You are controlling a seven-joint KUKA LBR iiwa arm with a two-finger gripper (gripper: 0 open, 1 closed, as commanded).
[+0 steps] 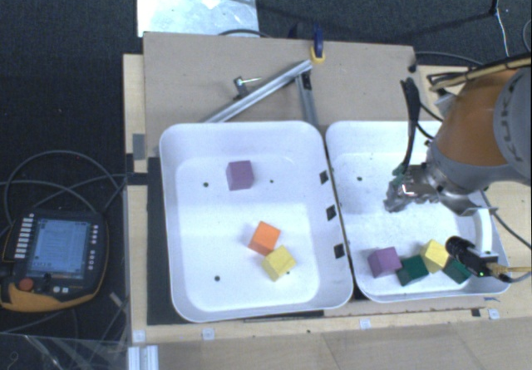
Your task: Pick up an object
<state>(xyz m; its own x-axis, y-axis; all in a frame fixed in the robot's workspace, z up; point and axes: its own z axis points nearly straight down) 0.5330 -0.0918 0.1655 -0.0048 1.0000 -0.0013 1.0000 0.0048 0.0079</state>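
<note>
Approach step: jaws [405, 195] poised over right bin [359, 137], grip state unclear. Next, descend toward purple cube [384, 261] near bin's front edge.

**Bench and what rests on it**

The bench [137, 194] carries a brown board [366, 81] across its 12 o'clock half. Two white bins lie side by side, touching: the left bin [179, 277] toward 8 o'clock, the right bin [349, 140] toward 4 o'clock. A metal bar [262, 90] lies slanted on the board at 12 o'clock.
</note>
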